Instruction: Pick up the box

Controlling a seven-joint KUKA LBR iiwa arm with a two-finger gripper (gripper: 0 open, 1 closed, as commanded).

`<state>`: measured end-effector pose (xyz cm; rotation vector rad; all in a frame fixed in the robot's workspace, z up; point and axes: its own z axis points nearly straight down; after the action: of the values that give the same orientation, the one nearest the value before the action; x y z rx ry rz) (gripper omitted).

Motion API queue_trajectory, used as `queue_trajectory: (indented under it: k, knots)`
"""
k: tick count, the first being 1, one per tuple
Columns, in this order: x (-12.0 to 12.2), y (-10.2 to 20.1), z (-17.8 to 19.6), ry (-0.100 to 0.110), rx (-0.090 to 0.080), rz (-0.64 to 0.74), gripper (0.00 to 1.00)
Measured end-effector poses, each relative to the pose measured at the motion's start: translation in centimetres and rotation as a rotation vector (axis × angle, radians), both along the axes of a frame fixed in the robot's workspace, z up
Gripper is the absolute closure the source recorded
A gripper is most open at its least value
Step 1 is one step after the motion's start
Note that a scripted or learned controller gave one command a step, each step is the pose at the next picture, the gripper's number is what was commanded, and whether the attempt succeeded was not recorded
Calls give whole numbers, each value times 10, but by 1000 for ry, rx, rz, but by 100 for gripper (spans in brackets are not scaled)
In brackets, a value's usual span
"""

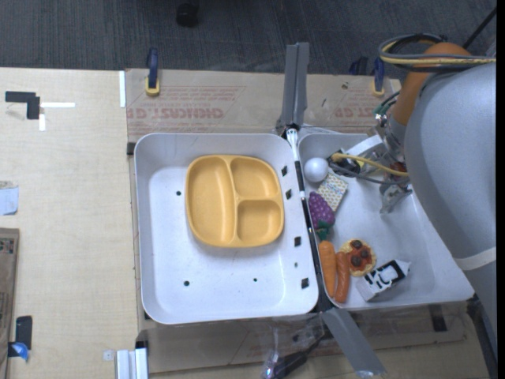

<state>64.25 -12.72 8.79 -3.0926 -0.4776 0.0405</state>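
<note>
A small white box [384,277] with black markings lies tilted in the front right part of the right bin [418,290], beside a round toy tart [357,257]. The grey arm's bulk covers the bin's right side. My gripper [392,194] hangs over the back middle of the right bin, well behind the box and apart from it. A yellow cable runs across the wrist just above it. Nothing shows in the gripper.
A carrot [327,267] and a hot dog [342,276] lie along the right bin's left wall, with purple grapes [320,212], a patterned flat pack [334,189] and a white ball [315,169] behind them. The left bin [158,235] holds a yellow divided plate [234,200].
</note>
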Motion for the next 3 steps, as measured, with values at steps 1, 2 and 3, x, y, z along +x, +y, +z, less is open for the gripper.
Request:
queue_trajectory:
  k: [1,2,3]
  knots:
    - [-102,15,3,-22,-8,-109,0]
    - [-21,27,3,-23,-9,-74,0]
    - [-14,-16,3,-23,-6,156,0]
